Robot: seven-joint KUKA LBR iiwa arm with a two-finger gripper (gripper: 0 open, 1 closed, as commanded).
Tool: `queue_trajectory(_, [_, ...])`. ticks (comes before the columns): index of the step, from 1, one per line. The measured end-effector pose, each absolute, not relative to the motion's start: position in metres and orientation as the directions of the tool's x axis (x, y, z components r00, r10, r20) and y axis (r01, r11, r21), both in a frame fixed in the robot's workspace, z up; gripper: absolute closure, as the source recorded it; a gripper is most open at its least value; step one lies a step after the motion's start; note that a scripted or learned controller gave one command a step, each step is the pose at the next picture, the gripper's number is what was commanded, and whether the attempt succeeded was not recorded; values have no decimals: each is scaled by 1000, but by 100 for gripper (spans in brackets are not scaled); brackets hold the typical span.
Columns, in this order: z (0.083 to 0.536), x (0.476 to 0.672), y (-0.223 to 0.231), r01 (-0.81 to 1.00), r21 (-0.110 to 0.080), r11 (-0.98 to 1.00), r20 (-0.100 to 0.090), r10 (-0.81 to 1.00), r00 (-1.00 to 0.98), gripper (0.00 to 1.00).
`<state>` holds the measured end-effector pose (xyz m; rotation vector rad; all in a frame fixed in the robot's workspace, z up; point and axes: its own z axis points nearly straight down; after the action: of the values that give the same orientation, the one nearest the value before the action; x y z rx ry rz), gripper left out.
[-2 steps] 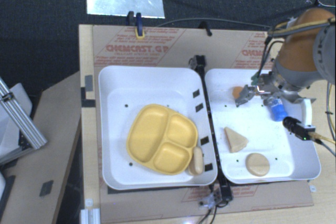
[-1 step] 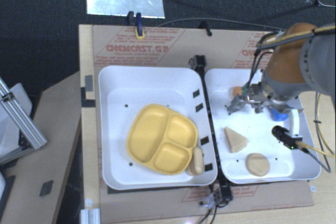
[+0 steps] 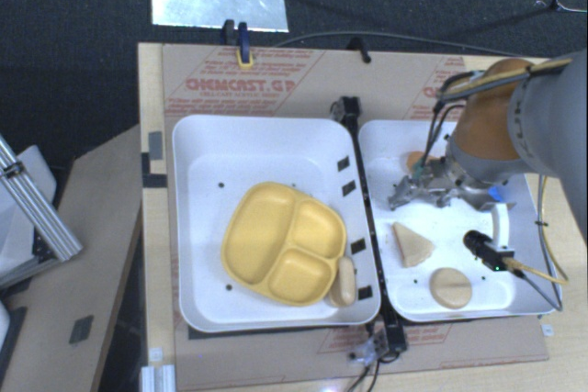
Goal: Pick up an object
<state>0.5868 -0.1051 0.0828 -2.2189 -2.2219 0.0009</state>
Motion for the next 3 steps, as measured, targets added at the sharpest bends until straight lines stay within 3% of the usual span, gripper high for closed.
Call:
queue_trajectory(1, [95, 588, -106, 1000, 3, 2, -1, 1000, -2, 100])
queue_trajectory(3, [195, 605, -106, 1000, 7, 5, -1, 1000, -5, 100])
